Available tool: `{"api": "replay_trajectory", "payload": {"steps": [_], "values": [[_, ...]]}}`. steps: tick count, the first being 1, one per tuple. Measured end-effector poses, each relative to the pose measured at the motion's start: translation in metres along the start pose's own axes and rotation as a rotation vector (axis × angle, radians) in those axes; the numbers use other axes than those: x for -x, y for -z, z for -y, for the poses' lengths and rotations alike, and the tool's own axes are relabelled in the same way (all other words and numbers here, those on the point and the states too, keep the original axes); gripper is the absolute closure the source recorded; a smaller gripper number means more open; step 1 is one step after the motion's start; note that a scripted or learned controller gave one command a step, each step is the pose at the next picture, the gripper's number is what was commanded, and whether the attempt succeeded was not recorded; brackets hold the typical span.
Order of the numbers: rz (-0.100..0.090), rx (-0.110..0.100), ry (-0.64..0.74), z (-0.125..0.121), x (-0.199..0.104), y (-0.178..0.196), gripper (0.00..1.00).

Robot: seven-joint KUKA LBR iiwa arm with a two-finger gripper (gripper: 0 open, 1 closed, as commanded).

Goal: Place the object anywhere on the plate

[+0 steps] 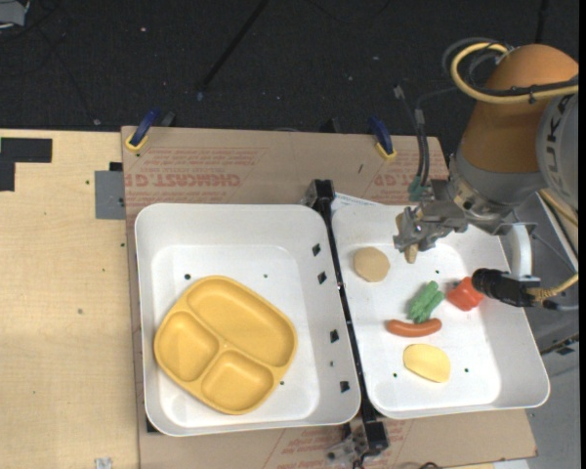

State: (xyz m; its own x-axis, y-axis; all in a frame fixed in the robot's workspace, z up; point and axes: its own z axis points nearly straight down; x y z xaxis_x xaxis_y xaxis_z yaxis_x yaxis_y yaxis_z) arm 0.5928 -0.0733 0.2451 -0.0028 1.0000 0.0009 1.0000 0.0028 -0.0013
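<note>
A yellow three-compartment plate [226,343] lies in the left bin [166,225]. The right bin [513,379] holds a round tan piece [371,264], a green vegetable piece [426,301], a red piece [463,294], an orange-red sausage [413,327] and a yellow slice [427,362]. My gripper [409,241] hangs over the back of the right bin, just right of and above the tan piece. Nothing shows between its fingers.
A black divider [334,291] runs between the two bins. Blue and yellow clamps [142,132] hold the cardboard at the back. A black cylinder with a cable [503,286] juts in over the right bin's right side, next to the red piece.
</note>
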Motion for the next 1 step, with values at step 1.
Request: {"api": "replay_trajectory", "payload": {"steps": [1], "values": [[0.000,0.001,0.000,0.0130,-0.0462,0.0057,1.00]]}}
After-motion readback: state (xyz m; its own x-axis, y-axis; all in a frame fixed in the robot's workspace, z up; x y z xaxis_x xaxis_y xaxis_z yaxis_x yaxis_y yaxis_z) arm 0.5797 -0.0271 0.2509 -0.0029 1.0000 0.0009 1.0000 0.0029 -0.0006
